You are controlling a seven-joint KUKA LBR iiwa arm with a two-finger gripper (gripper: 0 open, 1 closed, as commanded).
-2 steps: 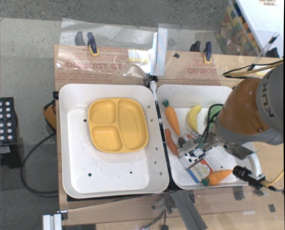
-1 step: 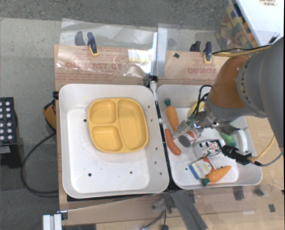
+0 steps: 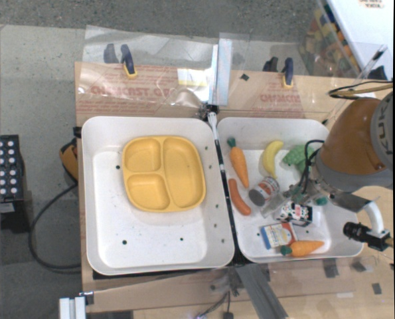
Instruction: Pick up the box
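Observation:
The box [image 3: 277, 234] is small and flat, white with blue and red print. It lies near the front of the right bin [image 3: 249, 248]. My gripper [image 3: 295, 211] hangs low over that bin, just behind and to the right of the box, at the end of the grey arm with the orange band [image 3: 354, 143]. I see nothing lifted by the gripper; the box rests on the bin floor.
In the right bin lie two carrots [image 3: 239, 167] at the left, a sausage [image 3: 239, 197], a small can [image 3: 263, 190], a banana [image 3: 271, 157], a green piece [image 3: 294, 155] and another carrot [image 3: 306, 248] by the box. The left bin [image 3: 104, 238] holds a yellow divided plate [image 3: 164, 173].

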